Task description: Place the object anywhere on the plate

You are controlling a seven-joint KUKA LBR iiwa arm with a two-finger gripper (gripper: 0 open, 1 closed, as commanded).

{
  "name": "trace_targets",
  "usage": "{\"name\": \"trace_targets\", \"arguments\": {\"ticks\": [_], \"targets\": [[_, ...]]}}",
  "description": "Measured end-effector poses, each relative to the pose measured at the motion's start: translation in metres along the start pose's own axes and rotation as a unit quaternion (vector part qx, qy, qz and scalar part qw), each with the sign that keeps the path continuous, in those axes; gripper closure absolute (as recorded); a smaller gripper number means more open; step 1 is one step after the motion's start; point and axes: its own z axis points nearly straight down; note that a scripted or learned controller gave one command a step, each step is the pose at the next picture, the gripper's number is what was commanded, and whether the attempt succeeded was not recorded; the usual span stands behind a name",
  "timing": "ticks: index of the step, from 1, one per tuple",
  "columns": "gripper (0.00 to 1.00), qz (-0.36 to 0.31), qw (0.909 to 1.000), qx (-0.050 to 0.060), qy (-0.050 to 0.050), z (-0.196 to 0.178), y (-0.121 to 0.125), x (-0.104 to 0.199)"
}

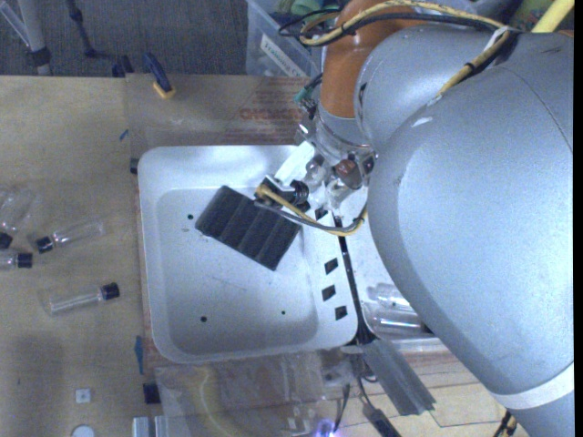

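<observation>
A dark ribbed rectangular plate point(246, 226) lies tilted on the floor of the left white bin point(173, 335), in its upper middle. My gripper point(326, 185) hangs over the bin's back right corner, just beyond the plate's upper right end. The wrist and the grey arm cover the fingertips, and no object can be made out between them. A clear glassy object point(393, 306) lies in the right bin, mostly hidden under the arm.
Several clear vials with black caps point(82, 297) lie on the wooden bench left of the bin. A crate of coloured items point(301, 7) stands at the back. The arm's bulk covers most of the right bin.
</observation>
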Motion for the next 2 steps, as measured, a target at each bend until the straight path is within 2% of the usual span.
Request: {"name": "trace_targets", "arguments": {"ticks": [1,2], "targets": [[1.0,0.2,0.9798,-0.001,0.004,-0.004,-0.049,0.031],[1.0,0.051,0.9987,-0.002,0.002,-0.076,-0.08,0.069]]}}
